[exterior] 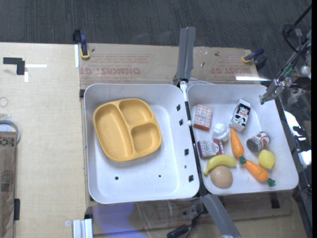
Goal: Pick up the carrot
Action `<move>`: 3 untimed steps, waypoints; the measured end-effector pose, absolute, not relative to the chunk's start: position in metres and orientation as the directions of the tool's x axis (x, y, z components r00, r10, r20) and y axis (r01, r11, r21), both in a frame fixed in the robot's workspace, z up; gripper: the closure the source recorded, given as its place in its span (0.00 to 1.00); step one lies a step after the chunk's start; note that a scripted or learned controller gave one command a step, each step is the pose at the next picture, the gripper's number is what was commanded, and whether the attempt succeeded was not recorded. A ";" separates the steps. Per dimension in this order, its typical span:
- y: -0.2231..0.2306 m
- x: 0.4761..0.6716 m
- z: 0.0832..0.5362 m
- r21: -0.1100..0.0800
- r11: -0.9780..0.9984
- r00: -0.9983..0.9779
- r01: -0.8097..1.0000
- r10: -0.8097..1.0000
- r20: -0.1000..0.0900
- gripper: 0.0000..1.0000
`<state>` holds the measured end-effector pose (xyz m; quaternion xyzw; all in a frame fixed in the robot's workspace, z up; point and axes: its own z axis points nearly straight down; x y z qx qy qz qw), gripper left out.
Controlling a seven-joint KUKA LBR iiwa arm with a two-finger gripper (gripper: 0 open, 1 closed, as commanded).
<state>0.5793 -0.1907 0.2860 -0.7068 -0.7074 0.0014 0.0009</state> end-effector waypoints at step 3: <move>-0.142 0.526 0.138 -0.003 0.251 -0.251 0.968 0.968 0.002 0.00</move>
